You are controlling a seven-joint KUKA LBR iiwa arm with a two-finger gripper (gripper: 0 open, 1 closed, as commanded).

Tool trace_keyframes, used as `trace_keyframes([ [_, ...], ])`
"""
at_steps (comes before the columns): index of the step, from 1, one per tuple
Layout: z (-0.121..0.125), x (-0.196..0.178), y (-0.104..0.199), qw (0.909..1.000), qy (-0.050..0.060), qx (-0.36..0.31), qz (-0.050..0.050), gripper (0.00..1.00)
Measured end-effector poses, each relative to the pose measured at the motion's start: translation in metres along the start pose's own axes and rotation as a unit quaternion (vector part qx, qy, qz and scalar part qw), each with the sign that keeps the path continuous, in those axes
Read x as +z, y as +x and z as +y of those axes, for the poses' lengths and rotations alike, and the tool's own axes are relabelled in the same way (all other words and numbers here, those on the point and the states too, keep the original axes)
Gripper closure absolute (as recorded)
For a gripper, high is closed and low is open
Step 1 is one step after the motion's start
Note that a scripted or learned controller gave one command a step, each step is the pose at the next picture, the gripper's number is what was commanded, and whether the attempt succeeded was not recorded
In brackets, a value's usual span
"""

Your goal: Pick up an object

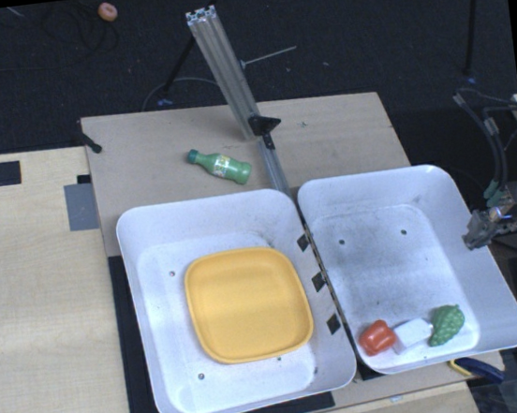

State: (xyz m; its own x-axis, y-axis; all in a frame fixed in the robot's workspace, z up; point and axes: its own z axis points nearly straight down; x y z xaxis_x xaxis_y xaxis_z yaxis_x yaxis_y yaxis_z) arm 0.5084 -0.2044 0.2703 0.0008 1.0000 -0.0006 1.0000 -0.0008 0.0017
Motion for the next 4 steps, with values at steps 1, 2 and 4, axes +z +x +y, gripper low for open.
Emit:
trace_keyframes([
  [1,0.015,0.015,0.049,1.0,0.001,-0.002,0.001,1.0],
  [2,0.036,0.028,0.101,1.0,0.002,-0.002,0.001,1.0],
  [4,0.077,0.03,0.192,1.0,0.002,-0.002,0.001,1.0],
])
